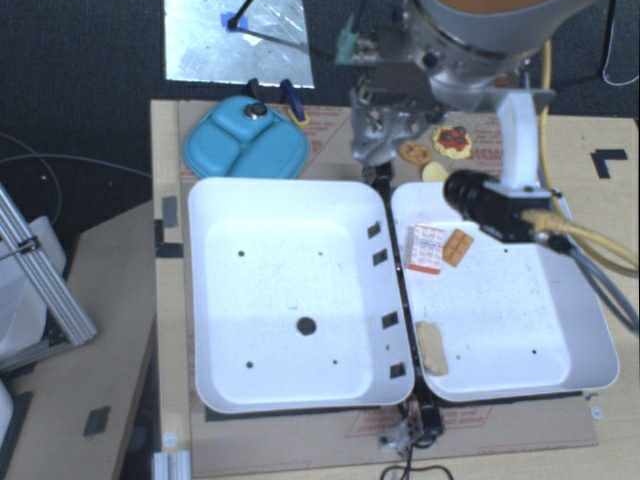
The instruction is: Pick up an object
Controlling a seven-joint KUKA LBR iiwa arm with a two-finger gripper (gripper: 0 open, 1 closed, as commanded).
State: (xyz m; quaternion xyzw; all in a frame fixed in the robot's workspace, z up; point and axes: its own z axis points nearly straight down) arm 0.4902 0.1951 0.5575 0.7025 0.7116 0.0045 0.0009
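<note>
Orange and probably stiff and light, the small block (457, 247) is lying in the right bin (560, 353), nearer the camera than the gripper (378, 153), whose opening cannot be told, and is likely inviting a pinch across its narrow sides.

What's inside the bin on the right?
In the right bin lie a small red-and-white packet, an orange block beside it, and a tan piece near the front left corner. The arm covers part of the bin's back, so anything under it is hidden.
</note>
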